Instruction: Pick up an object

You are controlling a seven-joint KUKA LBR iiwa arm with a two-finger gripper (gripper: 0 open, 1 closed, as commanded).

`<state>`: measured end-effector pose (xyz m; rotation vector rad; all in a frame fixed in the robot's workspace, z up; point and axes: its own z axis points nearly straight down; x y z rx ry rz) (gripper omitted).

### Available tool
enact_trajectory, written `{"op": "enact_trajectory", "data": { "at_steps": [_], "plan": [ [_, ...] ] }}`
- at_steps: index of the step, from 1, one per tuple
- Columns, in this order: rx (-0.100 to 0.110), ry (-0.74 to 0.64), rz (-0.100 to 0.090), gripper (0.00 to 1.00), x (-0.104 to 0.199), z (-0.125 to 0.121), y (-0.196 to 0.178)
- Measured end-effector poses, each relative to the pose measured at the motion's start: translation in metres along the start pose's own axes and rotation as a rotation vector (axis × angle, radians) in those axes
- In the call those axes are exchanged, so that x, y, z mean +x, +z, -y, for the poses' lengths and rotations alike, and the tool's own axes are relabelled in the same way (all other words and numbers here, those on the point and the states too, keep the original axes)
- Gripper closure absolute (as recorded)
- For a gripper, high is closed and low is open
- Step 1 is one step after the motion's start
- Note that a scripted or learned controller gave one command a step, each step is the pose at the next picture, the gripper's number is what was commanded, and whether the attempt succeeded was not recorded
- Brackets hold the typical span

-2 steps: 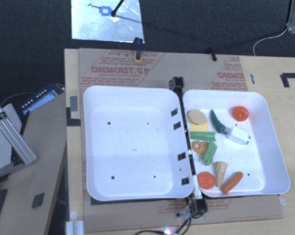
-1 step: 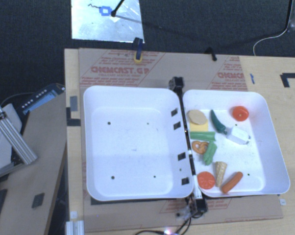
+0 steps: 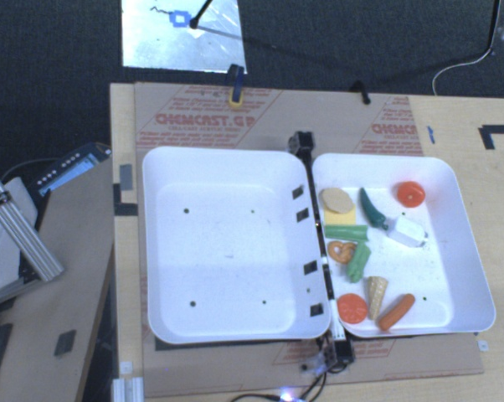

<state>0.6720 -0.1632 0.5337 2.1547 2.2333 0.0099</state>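
The right bin (image 3: 465,224) holds several toy foods. A red tomato (image 3: 410,193) lies at its back right. A tan bread slice (image 3: 336,200) rests over a yellow cheese piece (image 3: 339,217) near the divider. A dark green knife-like piece with a white handle (image 3: 390,220) lies in the middle. A green bean (image 3: 346,233), a pretzel (image 3: 341,251) and a green pickle (image 3: 358,262) sit below. At the front are a red round slice (image 3: 352,308), an ice cream cone (image 3: 376,292) and an orange sausage (image 3: 395,311).
The left bin (image 3: 227,249) sits beside the right one, joined by black clips (image 3: 306,216) along the divider. Both stand on a cardboard sheet (image 3: 202,117). A metal plate (image 3: 183,22) lies at the back; an aluminium rail (image 3: 18,229) stands at left.
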Motion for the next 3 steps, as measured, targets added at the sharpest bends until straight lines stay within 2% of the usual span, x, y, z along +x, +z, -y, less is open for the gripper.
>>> {"op": "enact_trajectory", "data": {
  "at_steps": [2, 3],
  "plan": [
    [-0.008, -0.008, 0.006, 1.00, 0.001, -0.001, -0.024],
    [0.039, 0.033, -0.026, 1.00, 0.025, 0.075, 0.052]
  ]
}}
